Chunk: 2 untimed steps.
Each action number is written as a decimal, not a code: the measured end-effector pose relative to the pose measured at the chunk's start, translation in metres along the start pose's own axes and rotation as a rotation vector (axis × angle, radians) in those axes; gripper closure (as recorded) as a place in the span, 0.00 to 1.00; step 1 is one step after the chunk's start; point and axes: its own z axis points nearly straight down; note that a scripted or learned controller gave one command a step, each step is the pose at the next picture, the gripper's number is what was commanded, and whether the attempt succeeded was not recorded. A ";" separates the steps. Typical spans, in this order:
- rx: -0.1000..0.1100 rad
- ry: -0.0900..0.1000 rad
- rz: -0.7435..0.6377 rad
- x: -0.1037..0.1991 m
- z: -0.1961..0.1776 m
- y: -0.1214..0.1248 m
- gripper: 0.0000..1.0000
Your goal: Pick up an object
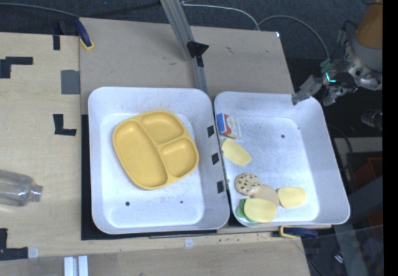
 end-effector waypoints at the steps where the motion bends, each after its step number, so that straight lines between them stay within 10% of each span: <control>1: 0.000 -0.002 -0.001 0.000 -0.010 0.000 1.00; 2: -0.006 0.001 -0.006 0.052 -0.032 0.056 1.00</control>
